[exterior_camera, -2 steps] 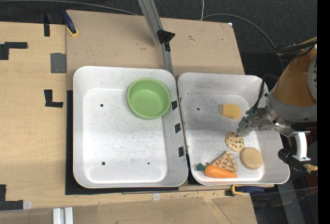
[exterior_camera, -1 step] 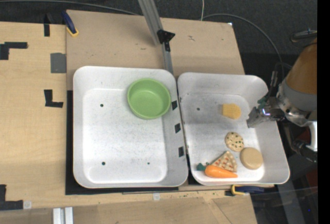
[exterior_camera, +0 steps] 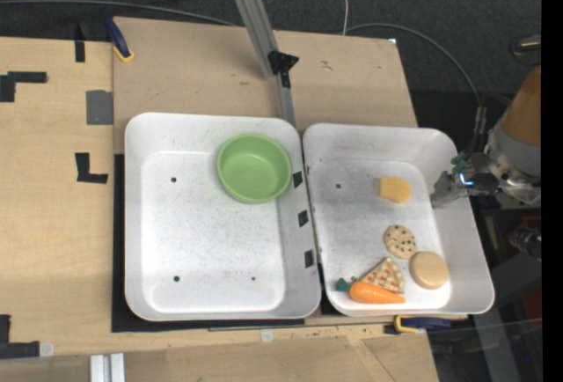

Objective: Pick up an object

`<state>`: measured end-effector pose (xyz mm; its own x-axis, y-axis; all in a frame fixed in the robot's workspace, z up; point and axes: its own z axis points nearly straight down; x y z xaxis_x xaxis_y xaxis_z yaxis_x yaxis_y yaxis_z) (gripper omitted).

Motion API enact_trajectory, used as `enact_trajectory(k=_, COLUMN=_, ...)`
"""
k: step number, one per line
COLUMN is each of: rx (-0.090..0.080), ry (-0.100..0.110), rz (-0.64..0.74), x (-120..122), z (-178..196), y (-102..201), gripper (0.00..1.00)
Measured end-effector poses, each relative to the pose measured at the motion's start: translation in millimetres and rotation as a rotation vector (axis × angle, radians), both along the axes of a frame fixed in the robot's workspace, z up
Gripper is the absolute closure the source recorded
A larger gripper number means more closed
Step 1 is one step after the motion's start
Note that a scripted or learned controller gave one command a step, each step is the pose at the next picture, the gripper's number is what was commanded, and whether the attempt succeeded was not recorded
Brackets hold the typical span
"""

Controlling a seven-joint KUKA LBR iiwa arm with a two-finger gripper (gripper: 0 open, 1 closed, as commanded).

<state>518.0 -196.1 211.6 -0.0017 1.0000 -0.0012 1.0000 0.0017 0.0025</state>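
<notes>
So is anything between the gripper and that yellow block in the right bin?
Nothing visible. The gripper sits at the right bin's right rim, and bare bin floor lies between it and the yellow block.

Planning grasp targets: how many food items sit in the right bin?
5: yellow block mid-bin, cookie below it, tan round, pizza slice and carrot by the near edge. None seem hidden.

A green plastic bowl [exterior_camera: 254, 167] sits upright; right of it lie a yellow block [exterior_camera: 395, 189], speckled cookie [exterior_camera: 399, 240], tan bun [exterior_camera: 428, 269], pizza slice [exterior_camera: 384, 275] and orange carrot [exterior_camera: 376, 292].
</notes>
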Motion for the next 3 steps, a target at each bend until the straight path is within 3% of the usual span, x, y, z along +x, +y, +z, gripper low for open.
enact_trajectory(k=3, rx=0.003, ry=0.004, rz=0.005, x=41, z=-4, y=152, gripper=1.0)
